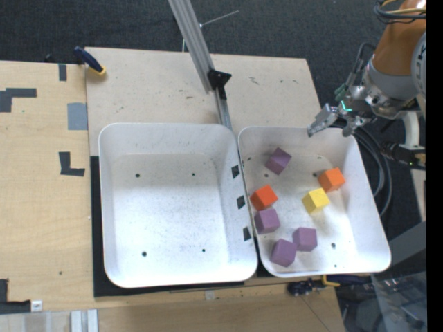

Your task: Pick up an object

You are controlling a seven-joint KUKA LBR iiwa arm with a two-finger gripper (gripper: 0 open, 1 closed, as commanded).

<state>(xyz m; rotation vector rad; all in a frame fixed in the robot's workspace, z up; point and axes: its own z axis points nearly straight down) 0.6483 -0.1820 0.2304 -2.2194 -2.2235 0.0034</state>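
The right bin (367,206) holds several small blocks. A purple block (278,160) lies near the back, and an orange block (332,179) sits by the right wall. A yellow block (315,200) lies just below it. Another orange block (264,197) and a purple block (267,220) sit by the left wall. Two more purple blocks (304,238) (283,252) lie near the front. My gripper (331,124) hovers over the bin's back right corner, above and apart from every block, with nothing seen between its fingers.
The left bin (111,185) stands beside the right one. A slanted metal pole (194,33) crosses the back of the bench to the bins' divide. A blue and yellow tool (90,60) lies at the far left back. Black cables (384,161) hang at the right.
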